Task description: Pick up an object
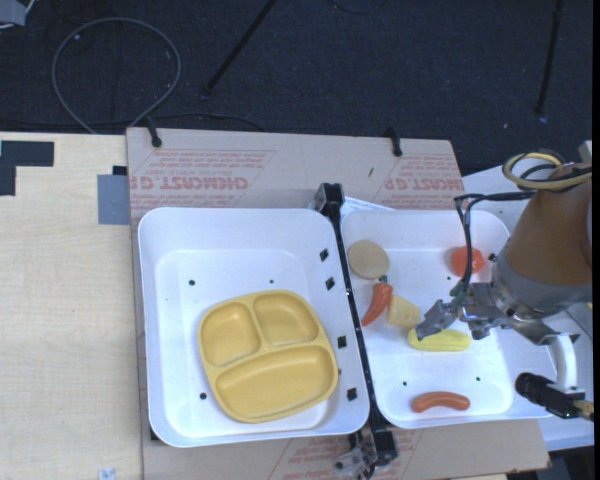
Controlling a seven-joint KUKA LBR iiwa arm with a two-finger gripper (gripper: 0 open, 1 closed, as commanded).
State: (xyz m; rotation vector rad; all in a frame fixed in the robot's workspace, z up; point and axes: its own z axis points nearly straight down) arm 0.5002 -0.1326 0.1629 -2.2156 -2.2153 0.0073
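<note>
At the bottom of the frame, low in the right bin (pixel 485 393), a sausage (pixel 441 402) lies flat on the white floor, well apart from everything else. Just above it, right of centre, my tool (pixel 442 320) hangs over the yellow banana (pixel 440 341), its dark tips right at the banana's upper left end. I cannot tell how far apart the tips stand, nor whether they have any hold on the banana, which lies flat on the bin floor. My arm (pixel 545 243) comes in from the right edge of the frame, its orange band above the grey wrist.

Just left of my tool sits a pale yellow wedge of cheese (pixel 402 312), and touching its left side a red chili pepper (pixel 377 303) stands slanted, close to the divider between the bins. Above those, a round tan cookie (pixel 368 259) lies near the upper left corner of the right bin. A red tomato (pixel 467 260) sits to the upper right, partly behind my arm's cables.

In the left bin (pixel 170 268) a yellow divided plate (pixel 268 354) rests lower centre, three compartments facing up.

Both bins sit on a sheet of cardboard (pixel 280 173) on the counter (pixel 50 318); beyond, at the top of the frame, cables loop over dark carpet (pixel 380 48).
</note>
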